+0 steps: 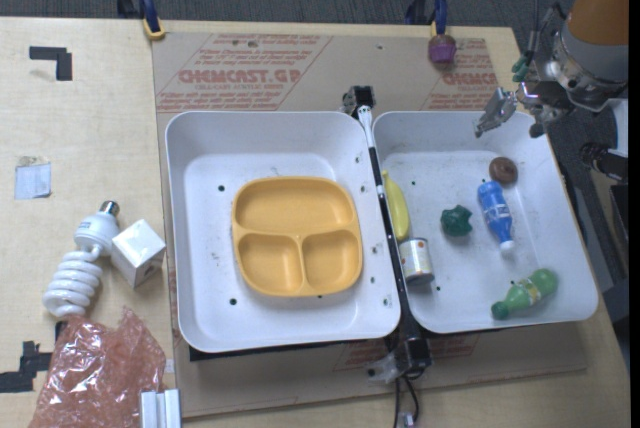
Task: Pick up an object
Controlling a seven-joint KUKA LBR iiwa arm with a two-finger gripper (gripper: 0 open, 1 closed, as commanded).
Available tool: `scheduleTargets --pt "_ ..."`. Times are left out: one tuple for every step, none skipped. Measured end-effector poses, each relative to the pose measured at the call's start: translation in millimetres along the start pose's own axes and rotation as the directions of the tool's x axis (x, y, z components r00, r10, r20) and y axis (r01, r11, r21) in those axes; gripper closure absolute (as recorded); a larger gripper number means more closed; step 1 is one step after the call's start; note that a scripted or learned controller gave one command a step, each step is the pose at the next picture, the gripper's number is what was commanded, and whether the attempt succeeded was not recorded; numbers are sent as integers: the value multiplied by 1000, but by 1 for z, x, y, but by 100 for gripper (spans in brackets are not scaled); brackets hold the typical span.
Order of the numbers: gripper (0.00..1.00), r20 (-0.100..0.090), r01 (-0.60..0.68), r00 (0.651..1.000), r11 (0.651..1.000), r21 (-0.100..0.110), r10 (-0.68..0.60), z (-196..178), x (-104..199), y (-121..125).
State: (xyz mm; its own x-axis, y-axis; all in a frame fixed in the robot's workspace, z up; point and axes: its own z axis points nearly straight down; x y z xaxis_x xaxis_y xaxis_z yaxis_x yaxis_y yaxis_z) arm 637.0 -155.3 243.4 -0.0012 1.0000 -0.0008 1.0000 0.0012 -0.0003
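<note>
Hovering at the right bin's (570, 246) far edge, the gripper (515, 111) hangs spread and empty; the brown ball (503, 170) lies just below.

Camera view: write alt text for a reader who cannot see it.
Two white bins sit side by side; the left bin holds a yellow divided tray, and the right bin holds a blue bottle, green bottle, small can, green lump and brown ball. The gripper hovers over the right bin's upper right corner.

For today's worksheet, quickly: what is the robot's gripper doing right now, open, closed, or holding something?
Gripper: above the right bin's back edge, nothing between its fingers; open or closed cannot be told.
</note>
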Motion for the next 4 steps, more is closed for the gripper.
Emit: scheduleTargets --pt "0 0 -1 1000 1000 0 1 139 13 -6" --pt "0 0 -3 1000 1000 -1 3 151 39 -59" --pt "100 0 -5 1000 1000 -3 5 140 39 -58" --pt "100 -1 -3 1000 1000 -1 3 51 72 -149"
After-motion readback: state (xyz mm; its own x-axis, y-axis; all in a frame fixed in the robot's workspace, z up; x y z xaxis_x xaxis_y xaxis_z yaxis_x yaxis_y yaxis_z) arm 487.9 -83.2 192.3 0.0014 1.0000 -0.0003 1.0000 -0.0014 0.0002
